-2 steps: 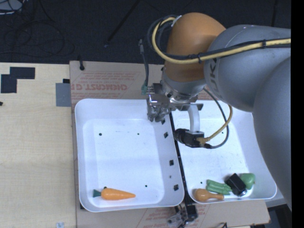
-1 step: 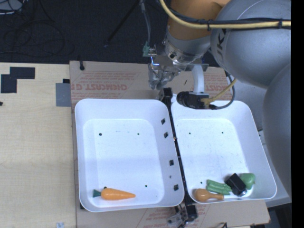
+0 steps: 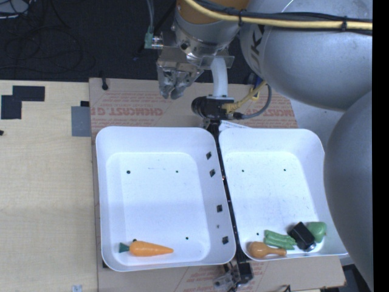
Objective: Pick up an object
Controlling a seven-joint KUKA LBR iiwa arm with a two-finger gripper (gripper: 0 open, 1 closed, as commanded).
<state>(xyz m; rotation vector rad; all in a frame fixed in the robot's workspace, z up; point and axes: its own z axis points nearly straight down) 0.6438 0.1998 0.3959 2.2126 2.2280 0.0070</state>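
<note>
Two shallow white bins are set side by side on a sheet of brown cardboard (image 3: 134, 105) printed with red lettering, which lies on a pale wooden bench (image 3: 42, 181). The grey arm (image 3: 304, 35), with its orange band above the wrist, is seen at the top of the view, and the gripper (image 3: 174, 89) is held above the cardboard just beyond the far rim of the left bin (image 3: 106, 163). Its fingers are drawn close together at the tips with nothing seen between them. A toy carrot (image 3: 149, 248) with a green stem end is laid near the front edge of the left bin, well apart from the gripper. In the front right corner of the right bin (image 3: 273, 145) a small cluster is gathered: a tan pear-shaped toy (image 3: 265, 250), a green pod-like piece (image 3: 279, 239), a black block (image 3: 302, 235) and a rounded green object (image 3: 317, 229), each touching or just beside the next.
</note>
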